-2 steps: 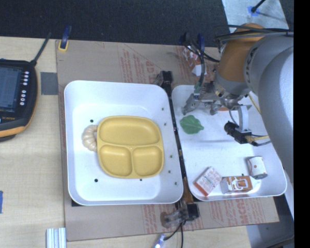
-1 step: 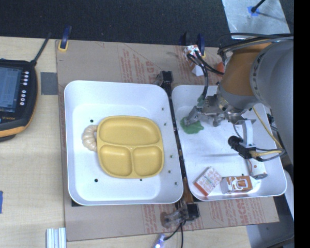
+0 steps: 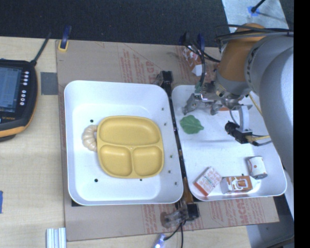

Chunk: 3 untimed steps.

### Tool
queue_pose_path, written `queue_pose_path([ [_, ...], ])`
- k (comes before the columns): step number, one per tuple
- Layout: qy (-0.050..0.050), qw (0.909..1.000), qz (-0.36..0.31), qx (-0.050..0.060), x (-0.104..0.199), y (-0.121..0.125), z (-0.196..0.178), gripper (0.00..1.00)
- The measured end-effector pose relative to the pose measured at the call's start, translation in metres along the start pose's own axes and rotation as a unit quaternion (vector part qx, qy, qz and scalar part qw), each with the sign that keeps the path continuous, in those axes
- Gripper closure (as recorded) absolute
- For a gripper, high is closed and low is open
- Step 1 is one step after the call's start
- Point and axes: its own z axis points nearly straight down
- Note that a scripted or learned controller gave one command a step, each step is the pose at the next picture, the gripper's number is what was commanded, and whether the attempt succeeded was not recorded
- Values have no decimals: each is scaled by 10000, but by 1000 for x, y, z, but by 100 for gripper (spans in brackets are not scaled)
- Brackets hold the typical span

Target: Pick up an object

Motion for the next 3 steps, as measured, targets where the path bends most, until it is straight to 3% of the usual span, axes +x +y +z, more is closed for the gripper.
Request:
queue_pose_path([
  [2, -4, 10000, -2, 14, -1, -35, 1, 0],
  [3, 0, 10000, 2, 0, 2, 0, 0, 0],
])
